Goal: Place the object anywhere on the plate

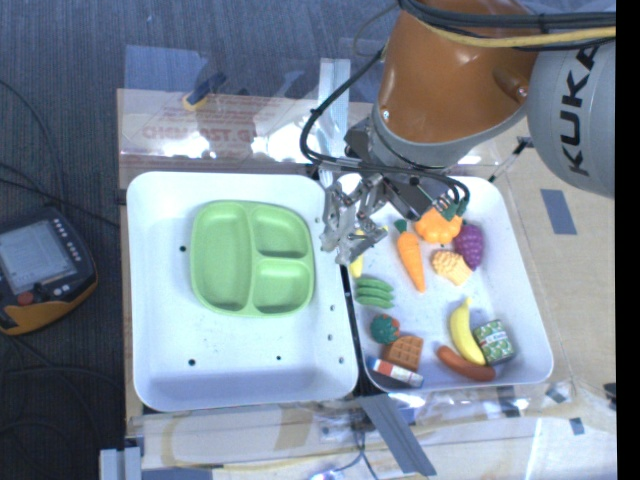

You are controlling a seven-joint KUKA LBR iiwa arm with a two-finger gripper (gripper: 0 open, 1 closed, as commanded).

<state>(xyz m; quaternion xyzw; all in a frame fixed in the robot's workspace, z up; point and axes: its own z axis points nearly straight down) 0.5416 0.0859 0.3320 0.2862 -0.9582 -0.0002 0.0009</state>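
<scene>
Gripper (347, 230) over the divider between bins, fingers spread, pinching nothing I can see. Toy carrot (410, 258) lies just right of it in right bin (530, 298). Green divided plate (252, 258) in left bin (160, 298), left of gripper.

Green 3-compartment plate (251, 258) lies flat in left bin, compartments bare, no obj on it yet

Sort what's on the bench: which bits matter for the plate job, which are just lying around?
Job:
green plate, in the left bin
gripper, at the divide between the bins
toy food in the right bin: carrot, banana, grapes

Lying about:
pendant on the floor
cables
</scene>
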